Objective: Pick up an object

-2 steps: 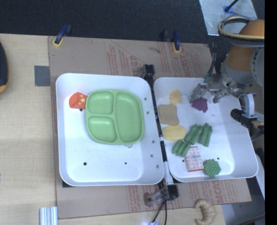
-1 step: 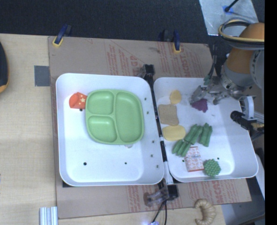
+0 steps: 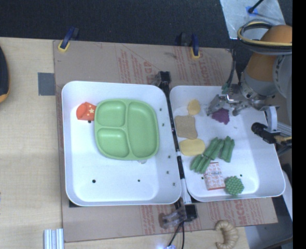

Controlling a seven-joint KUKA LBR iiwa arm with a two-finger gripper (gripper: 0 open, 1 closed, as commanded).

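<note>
Fingers (image 3: pixel 215 106) hang spread, straddling the purple object (image 3: pixel 221 116) at the far side of the right bin (image 3: pixel 269 175), nothing clamped between them. Gripper (image 3: pixel 228 105) sits just above it. Slip risk looks real: the purple piece is small and lumpy, so the closing tips may nudge it sideways toward the yellow piece (image 3: pixel 194 107).

Red print on cardboard sheet (image 3: pixel 142 61) too faint to read.
</note>
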